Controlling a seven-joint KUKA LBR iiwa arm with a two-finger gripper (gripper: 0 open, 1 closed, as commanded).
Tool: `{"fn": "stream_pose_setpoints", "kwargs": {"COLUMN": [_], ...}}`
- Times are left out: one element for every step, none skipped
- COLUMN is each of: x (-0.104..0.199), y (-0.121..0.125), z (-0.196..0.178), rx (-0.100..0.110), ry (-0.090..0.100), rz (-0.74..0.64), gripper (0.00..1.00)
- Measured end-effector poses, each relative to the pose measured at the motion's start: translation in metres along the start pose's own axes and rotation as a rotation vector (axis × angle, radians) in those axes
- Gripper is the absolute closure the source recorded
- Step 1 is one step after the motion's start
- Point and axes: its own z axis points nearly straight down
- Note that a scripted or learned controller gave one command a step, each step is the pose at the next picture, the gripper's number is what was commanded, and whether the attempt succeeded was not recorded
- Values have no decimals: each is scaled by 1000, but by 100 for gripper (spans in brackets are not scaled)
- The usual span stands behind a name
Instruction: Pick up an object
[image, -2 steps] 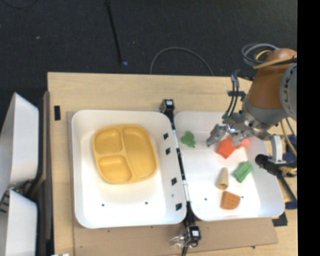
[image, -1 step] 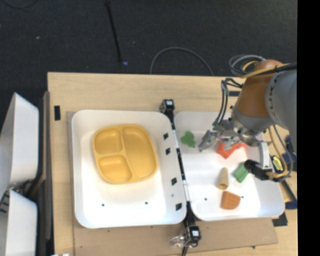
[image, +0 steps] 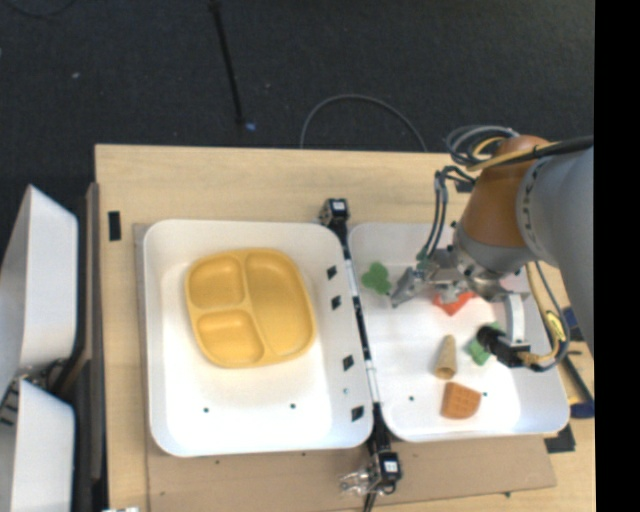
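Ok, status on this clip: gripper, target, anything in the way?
Gripper low in right bin, nothing seen held. Red piece beside it, green piece to its left. Cone and orange wedge nearer the front, clear of it.

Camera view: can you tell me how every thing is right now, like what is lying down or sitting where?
Yellow divided tray: lying flat in the left bin, compartments facing up.
Green piece: resting in the right bin, near its left wall.
Red piece: resting under the gripper.
Tan cone: lying on its side.
Orange wedge: lying flat.
Small green piece: partly hidden by the arm.
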Motion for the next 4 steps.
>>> {"fn": "stream_pose_setpoints", "kwargs": {"x": [-1, -2, -3, -5], "y": [1, 14, 9, 10], "z": [-12, -68, -114, -152], "rx": [-4, 7, 9, 9], "ry": [1, 5, 6, 5], "rz": [4, -6, -6, -6], "gripper": [100, 100, 100, 100]}}
